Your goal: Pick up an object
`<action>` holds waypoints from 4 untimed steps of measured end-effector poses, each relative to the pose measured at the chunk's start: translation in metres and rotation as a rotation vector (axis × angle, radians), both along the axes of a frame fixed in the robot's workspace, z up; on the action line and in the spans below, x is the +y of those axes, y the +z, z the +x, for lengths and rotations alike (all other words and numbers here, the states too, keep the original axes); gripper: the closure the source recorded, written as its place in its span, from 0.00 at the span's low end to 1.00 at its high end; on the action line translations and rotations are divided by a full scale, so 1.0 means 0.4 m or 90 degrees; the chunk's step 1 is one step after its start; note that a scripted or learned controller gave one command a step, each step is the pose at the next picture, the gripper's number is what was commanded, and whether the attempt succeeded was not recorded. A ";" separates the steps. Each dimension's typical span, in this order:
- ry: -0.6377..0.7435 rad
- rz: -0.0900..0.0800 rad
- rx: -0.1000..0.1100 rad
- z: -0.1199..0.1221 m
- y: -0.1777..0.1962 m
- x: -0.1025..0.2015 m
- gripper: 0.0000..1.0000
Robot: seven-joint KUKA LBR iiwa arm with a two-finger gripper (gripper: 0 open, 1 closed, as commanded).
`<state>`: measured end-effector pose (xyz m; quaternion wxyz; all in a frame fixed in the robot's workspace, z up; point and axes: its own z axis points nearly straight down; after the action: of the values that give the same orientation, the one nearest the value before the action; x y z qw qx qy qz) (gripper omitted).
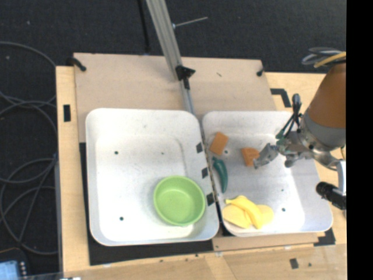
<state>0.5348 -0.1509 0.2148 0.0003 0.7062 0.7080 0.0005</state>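
Dark carpet surrounds the pale wooden surface [145, 80] carrying two white bins. In the right bin [303, 209] the claw [263, 156] sits just beside a small orange block [250, 156], near the bin's middle; whether the claw is spread or pressed together I cannot tell. The block looks stubby, with no clear long axis (too small to judge which way it points). My worry: a closing claw set slightly off could nudge the block aside, toward the orange piece [218, 143] or green pepper [220, 174].
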 end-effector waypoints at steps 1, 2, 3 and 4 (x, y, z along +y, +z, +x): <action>-0.001 0.000 0.000 0.000 0.000 0.000 0.00; -0.002 0.000 0.004 -0.008 -0.157 -0.001 0.00; -0.002 -0.001 0.002 -0.009 -0.288 -0.004 0.00; -0.007 -0.001 -0.002 -0.004 -0.254 -0.006 1.00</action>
<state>0.5331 -0.1534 0.1131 0.0020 0.7099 0.7043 0.0014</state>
